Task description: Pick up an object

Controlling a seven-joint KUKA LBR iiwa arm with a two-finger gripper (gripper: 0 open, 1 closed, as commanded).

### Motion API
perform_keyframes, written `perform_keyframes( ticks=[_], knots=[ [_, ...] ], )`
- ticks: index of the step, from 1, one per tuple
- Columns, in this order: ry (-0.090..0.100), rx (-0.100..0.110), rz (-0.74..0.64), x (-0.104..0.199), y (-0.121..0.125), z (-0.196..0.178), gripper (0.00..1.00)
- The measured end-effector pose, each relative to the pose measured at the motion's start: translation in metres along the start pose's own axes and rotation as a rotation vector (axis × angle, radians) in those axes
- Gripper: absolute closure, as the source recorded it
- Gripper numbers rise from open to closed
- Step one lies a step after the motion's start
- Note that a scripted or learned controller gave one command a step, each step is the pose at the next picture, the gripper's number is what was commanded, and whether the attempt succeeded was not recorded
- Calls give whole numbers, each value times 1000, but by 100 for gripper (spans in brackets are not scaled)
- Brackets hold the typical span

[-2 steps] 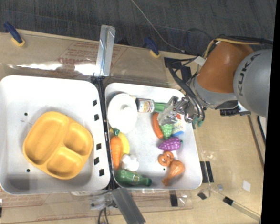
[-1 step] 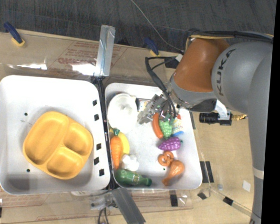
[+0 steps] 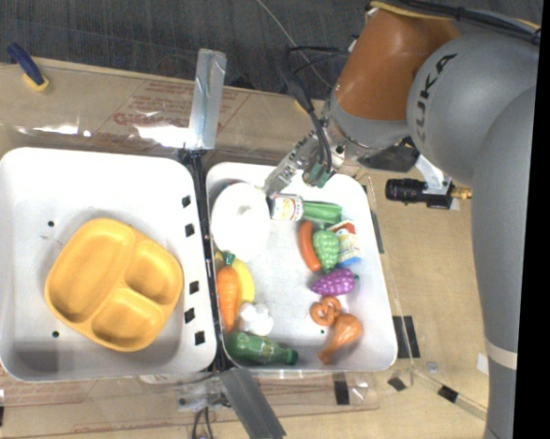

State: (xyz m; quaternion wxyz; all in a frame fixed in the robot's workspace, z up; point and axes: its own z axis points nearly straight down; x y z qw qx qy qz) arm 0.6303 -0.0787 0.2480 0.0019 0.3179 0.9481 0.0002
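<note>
Hanging over the back edge of the right bin, the gripper points down and to the left, its metal fingers spread a little way apart with nothing between them. A small can with a pale label lies just below the fingertips, close but apart from them as far as the view lets me judge. The grey arm comes in from the right and bends over the bin's far right corner, its orange band sitting just above the wrist.

The right bin is crowded. A white plate lies at its back left, beside the can. A green cucumber lies to the can's right, with a red sausage and a green bunch of grapes below it. Further forward are purple grapes, a pretzel and a chicken drumstick. Along the left wall lie a carrot and a banana, with a green bottle against the front wall. The barest floor is the middle of the bin, between the plate and the purple grapes.

The left bin holds a yellow divided tray, with bare white floor all around it.
</note>
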Motion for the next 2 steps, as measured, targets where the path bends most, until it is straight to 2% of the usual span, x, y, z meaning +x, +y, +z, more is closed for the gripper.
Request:
perform_keyframes(
  ticks=[1, 2],
  knots=[
    [-2, 2, -47, -56, -65, -56, 100],
    [8, 3, -70, 11, -61, 6, 100]
  ],
)
